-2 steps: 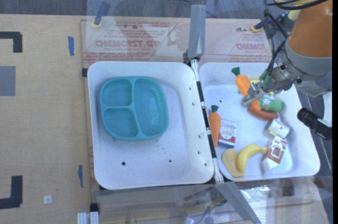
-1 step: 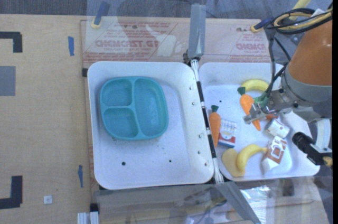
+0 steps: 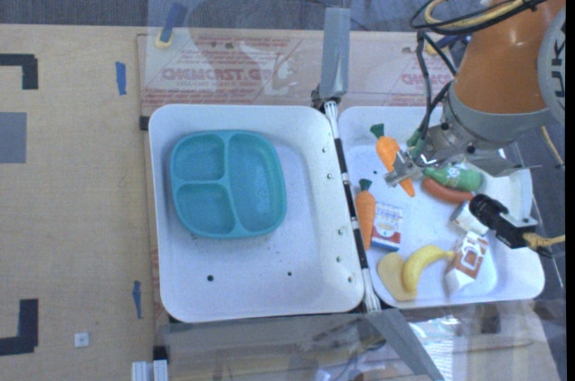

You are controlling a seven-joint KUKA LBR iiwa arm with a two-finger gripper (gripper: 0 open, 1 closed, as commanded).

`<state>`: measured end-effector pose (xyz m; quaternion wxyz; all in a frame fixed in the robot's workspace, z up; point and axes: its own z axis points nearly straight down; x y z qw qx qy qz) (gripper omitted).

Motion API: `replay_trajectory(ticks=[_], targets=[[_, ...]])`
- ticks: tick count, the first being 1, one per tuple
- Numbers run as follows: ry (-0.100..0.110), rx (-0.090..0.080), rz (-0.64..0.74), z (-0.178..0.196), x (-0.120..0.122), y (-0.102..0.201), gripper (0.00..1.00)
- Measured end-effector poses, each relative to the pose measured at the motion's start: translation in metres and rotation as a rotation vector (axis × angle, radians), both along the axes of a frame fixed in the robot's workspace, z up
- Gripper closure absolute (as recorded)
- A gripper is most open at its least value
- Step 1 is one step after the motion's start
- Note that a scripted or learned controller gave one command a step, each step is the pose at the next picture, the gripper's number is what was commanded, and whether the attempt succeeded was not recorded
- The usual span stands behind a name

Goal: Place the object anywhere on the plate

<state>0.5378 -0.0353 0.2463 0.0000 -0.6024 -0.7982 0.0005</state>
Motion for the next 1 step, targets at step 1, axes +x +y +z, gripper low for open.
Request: replay_trajectory(ticks=[1], targets=[[0.001, -0.001, -0.158, -0.0259, 0.0618, 0.0831, 1.0]])
